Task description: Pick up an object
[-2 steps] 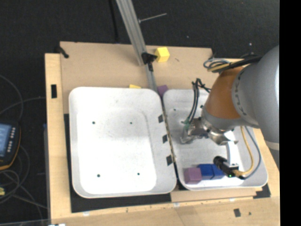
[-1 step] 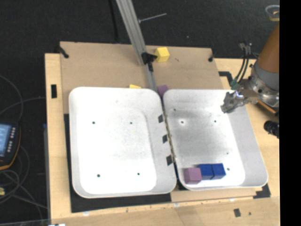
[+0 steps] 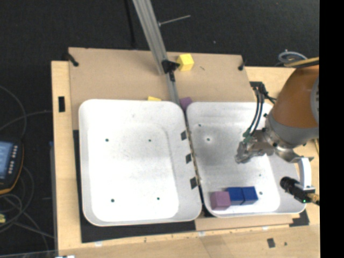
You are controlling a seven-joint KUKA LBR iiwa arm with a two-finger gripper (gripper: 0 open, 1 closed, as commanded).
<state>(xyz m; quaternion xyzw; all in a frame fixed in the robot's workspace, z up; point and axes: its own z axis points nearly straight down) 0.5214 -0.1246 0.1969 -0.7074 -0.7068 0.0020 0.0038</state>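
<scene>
Looking down on the bench, you see two shallow white plastic bins side by side on a tan board. The grey arm with its orange band [image 3: 301,98] reaches in from the right and hangs over the right bin [image 3: 215,122], with the two-finger gripper [image 3: 243,156] low above the middle of that bin's floor. You cannot tell from this slant how the gripper is set, and nothing shows in its grasp.

The things to pick lie at the near edge of the right bin: a dark blue rectangular block [image 3: 241,194] and, just left of it and touching or nearly so, a purple cube [image 3: 220,199]. Both sit well apart from the gripper, nearer to you than it is.

The left bin [image 3: 91,144] shows a bare floor with a few dark dots. Beyond the bins, a yellow cube [image 3: 186,62] rests on the board beside a slanted grey metal rail [image 3: 150,26], and a small purple piece [image 3: 185,102] peeks out at the far edge between the two bins.
</scene>
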